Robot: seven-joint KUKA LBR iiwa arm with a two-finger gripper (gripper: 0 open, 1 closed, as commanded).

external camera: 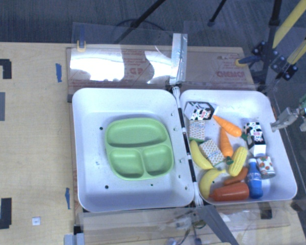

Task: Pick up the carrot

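Note:
Two orange carrots lie in the right bin (283,152). One carrot (228,126) slants across the bin's upper middle; the other carrot (225,143) lies just below it, pointing toward the front. The gripper (289,116) sits at the view's right edge, just outside the bin's right rim and well right of both carrots. Nothing shows between it and the carrots.
Crowded around the carrots are a corn cob (238,160), a banana (199,155), a lemon (209,180), a red sausage (229,192), a blue bottle (254,180), cow-print cartons (254,132) and checkered packets (211,151). The left bin (86,137) holds a green divided plate (138,148).

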